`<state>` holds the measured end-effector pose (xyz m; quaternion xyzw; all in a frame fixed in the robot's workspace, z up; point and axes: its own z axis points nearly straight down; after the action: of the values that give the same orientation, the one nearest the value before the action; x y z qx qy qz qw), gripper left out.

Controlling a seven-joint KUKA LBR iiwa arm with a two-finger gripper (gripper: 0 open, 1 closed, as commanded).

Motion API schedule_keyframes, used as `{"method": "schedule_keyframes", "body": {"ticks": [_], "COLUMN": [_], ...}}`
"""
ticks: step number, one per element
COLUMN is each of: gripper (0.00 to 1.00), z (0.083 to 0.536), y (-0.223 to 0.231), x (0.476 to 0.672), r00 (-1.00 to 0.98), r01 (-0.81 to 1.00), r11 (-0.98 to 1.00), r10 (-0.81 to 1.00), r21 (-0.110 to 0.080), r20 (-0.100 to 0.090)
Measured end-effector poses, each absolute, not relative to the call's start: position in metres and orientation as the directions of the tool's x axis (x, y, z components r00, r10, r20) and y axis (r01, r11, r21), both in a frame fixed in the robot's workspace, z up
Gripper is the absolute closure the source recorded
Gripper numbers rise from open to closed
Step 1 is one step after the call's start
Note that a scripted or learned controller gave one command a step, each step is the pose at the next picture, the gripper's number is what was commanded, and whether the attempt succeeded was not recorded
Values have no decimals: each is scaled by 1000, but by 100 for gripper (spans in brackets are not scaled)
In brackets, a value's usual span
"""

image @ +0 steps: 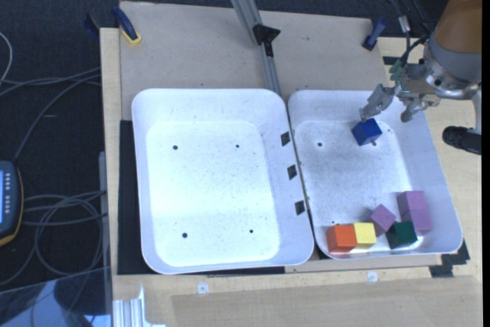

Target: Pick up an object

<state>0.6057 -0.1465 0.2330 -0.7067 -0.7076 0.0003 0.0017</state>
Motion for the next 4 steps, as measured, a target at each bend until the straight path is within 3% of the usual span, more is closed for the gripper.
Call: {"method": "schedule_keyframes", "body": {"ticks": [1,4], "gripper": [0,0], "z": [233,97], "y": [-146,-139], "x": [606,604], "r00": [-1,-1], "r01": [1000,1000], "r11": [1,1], "r10": [1000,1000], "r21": [-3,-6], "r20": [2,2]}}
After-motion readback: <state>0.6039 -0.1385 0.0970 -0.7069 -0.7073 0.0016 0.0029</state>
